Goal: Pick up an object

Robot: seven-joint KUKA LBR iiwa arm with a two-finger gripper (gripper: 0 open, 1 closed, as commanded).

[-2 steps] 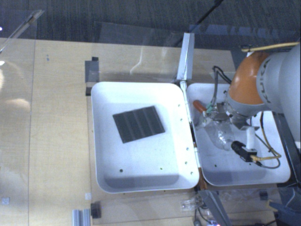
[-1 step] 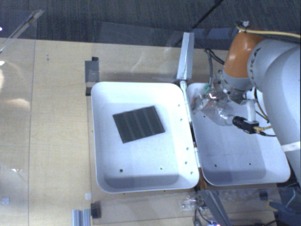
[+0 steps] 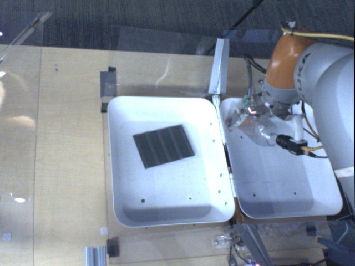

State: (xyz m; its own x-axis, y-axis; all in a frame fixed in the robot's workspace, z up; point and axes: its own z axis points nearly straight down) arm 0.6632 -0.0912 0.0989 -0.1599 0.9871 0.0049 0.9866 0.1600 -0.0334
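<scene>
- Landmark for these notes: the dark ribbed pad point(image 3: 164, 146), lying flat on the floor of the left bin point(image 3: 119, 165), a little toward that bin's far left quarter, turned at a slight angle to the walls.
- The pad touches nothing but the bin floor; bare white floor lies on all its sides.
- To the right of the pad, past the shared rim, sits the right bin point(image 3: 288, 195). The arm point(image 3: 327, 93) comes in from further right again, its orange band point(image 3: 285, 60) above the wrist.
- The tool point(image 3: 249, 115) is low over the far left corner of the right bin, well apart from the pad. Glare and cabling blur it there; I cannot tell how it is set, nor whether anything is in it.
- Something pale or clear may lie under the tool in that corner, but it could as easily be reflection off the bin floor.
- Judgement on the pad as a pick: looks thin, light and flat, probably a stiff or semi-stiff sheet with a grooved top. Not fragile by the look of it.
- Hard part: it sits flush on the floor, so there is little edge to bite. A pinch across the short width, along the grooves, seems the best hold; the near right corner is nearest to the arm.
- Risk: the pad sliding on smooth plastic rather than lifting.
- Task stands as not yet done.
</scene>
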